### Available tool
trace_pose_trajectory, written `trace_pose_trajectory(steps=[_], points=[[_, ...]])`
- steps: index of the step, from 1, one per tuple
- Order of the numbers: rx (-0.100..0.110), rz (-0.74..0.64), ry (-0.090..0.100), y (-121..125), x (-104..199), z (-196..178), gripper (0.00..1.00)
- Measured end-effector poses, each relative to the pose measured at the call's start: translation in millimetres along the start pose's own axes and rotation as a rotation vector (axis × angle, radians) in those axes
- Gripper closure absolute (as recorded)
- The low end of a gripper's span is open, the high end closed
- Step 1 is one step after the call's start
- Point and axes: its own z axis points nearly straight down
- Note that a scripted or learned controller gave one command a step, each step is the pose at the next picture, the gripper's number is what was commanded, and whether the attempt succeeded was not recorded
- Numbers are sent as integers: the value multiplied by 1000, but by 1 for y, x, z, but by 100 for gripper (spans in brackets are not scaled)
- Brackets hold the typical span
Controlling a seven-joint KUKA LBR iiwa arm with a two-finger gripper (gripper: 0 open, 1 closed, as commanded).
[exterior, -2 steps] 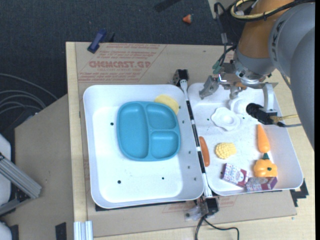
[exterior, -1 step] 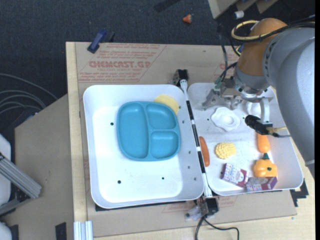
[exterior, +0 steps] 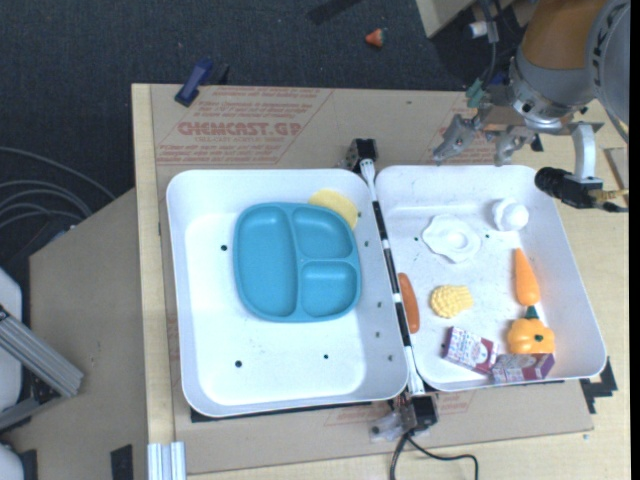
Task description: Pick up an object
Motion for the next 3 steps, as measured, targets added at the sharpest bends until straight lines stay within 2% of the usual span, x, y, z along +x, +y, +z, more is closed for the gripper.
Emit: trace_pose_trajectory(steps=[1, 2, 3], points=[[7, 2, 1, -2, -25, 142, 0], [0, 2, -1, 0, -90, 30, 0], [6, 1, 1, -2, -99, 156, 0]])
